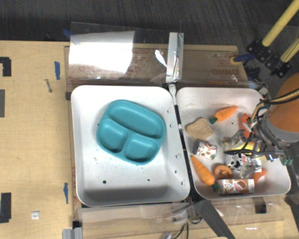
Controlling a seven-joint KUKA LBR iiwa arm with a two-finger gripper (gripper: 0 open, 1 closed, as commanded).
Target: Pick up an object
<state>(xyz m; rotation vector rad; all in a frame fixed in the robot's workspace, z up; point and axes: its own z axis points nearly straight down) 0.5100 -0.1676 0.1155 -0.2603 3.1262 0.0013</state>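
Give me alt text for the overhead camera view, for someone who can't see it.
A grey arm's tool reaches into the right bin among toy carrots, a bread slice and small cartons. The left bin holds a teal divided plate.

Probably robotics lab, taped bench, white bins

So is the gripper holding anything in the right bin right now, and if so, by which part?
It cannot be told. The gripper is down among the toys in the right bin, and the clutter hides any hold.
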